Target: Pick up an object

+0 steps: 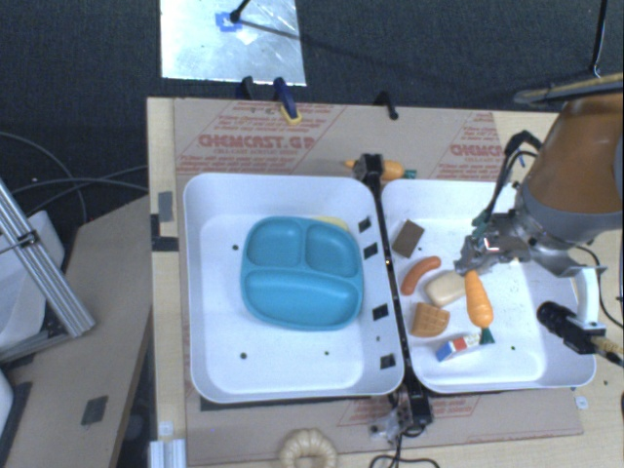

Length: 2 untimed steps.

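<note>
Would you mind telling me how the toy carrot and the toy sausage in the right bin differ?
The carrot is bright orange with a green tip at its lower end; the sausage is reddish-orange with no green. The carrot lies nearly straight up and down in the view, tapered, while the sausage lies diagonally and is rounded at both ends. The carrot sits just under the gripper; the sausage lies further left. Both rest in the right bin.

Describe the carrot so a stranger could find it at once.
Start at the right white bin of the two. Near its middle lies a cluster of toy foods just below the end effector. The carrot is the long bright orange piece with a green tip, lying nearly upright on the cluster's right side, next to the pale bread roll and reddish sausage.
</note>
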{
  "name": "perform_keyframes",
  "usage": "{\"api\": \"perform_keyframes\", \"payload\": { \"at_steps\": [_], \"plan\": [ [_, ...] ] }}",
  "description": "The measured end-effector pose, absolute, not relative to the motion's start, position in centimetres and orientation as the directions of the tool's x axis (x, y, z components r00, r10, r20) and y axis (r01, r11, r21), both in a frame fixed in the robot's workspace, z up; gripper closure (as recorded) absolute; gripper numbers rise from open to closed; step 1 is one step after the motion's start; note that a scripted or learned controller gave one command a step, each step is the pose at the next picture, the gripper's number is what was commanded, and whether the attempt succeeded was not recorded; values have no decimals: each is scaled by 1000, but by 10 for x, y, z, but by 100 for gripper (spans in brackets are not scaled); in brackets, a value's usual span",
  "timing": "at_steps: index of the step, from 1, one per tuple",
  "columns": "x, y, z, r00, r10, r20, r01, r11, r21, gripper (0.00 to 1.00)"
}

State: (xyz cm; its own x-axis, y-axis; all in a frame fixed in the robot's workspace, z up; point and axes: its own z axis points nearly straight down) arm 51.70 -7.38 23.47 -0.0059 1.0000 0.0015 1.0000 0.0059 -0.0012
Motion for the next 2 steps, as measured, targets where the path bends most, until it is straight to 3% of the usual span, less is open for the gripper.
{"api": "perform_keyframes", "payload": {
  "at_steps": [1,2],
  "plan": [
    [509,-69,214,-1,1000,1,1000,1,-1,100],
    [510,-66,235,-4,1000,0,1000,4,4,100]
  ]
}}
